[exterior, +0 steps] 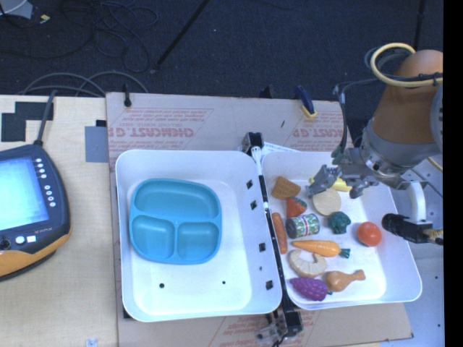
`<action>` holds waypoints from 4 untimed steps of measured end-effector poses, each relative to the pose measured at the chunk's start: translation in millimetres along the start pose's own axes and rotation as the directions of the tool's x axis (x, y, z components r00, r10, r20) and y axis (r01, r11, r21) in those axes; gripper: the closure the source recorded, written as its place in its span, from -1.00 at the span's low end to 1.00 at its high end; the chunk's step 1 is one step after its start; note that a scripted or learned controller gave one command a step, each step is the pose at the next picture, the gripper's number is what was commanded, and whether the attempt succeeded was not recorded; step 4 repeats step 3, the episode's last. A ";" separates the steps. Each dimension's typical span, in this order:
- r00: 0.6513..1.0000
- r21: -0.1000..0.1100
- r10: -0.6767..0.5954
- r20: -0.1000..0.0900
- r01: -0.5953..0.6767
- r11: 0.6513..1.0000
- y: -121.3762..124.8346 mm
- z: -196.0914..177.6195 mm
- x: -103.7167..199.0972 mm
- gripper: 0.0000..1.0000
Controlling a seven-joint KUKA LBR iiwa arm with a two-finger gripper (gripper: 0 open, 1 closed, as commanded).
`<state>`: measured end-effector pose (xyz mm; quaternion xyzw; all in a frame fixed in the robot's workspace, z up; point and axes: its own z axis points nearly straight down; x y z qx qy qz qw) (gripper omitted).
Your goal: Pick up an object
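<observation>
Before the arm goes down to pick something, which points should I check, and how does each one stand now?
1. Gripper is over the right bin: ok.
2. Something lies close under it: ok, a pale round slice.
3. Gripper carries nothing: cannot tell.
4. Room around the slice: not ok, a small can and a green piece crowd it.
5. Blue tray in the left bin is out of the way: ok.

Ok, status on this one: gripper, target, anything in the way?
Gripper low over right bin, grip unclear. Nearest: pale round slice. Nothing seen held. Can, broccoli crowd close.
</observation>
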<state>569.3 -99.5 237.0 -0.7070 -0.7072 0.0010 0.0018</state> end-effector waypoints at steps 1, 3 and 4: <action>1.000 -0.001 -0.006 -0.002 0.006 1.000 26.7 17.8 67.4 -1.00; 1.000 0.002 0.002 0.000 -0.002 1.000 25.6 7.7 62.5 -1.00; 1.000 0.002 0.002 0.000 -0.002 1.000 25.6 7.7 62.5 -1.00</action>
